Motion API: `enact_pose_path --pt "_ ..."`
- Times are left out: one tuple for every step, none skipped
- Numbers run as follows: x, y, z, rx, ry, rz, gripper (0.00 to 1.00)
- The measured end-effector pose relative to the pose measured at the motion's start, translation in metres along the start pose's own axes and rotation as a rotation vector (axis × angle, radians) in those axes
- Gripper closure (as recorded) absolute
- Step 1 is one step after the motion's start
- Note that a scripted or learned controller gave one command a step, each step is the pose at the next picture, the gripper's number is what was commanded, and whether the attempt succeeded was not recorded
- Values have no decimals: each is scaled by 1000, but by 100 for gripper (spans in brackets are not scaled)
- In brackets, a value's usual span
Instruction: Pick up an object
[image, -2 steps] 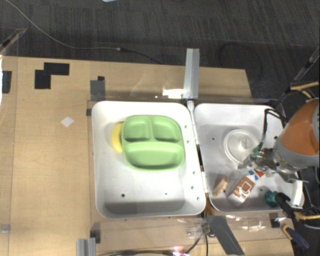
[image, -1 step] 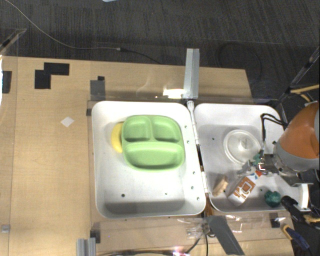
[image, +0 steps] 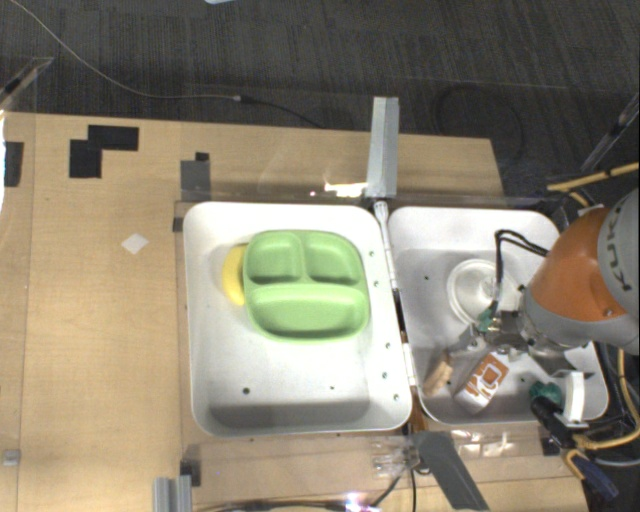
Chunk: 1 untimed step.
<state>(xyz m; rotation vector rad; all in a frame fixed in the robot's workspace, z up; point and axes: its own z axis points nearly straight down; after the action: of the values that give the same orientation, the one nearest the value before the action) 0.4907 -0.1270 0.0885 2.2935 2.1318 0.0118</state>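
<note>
My gripper (image: 492, 334) hangs low over the right bin (image: 430, 250), below the orange band of the arm (image: 585, 275). Just under it lies a small orange and white carton (image: 484, 382), tilted; I cannot tell whether the two touch. A clear round cup (image: 468, 285) sits to the gripper's upper left. Beside the carton, to its left, lies a small tan piece (image: 437, 377). In the left bin (image: 290, 385) rests a green divided plate (image: 303, 283), with a yellow object (image: 232, 275) poking out from under its left edge.
A dark green and white object (image: 560, 398) lies at the right bin's front right corner. The wall between the two bins (image: 392, 300) runs just left of the cup. A grey post (image: 383, 150) stands behind the bins. Cables (image: 590, 440) trail at the right.
</note>
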Motion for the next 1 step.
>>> enact_pose_path --pt "-34 37 1 2 -1 -15 0"
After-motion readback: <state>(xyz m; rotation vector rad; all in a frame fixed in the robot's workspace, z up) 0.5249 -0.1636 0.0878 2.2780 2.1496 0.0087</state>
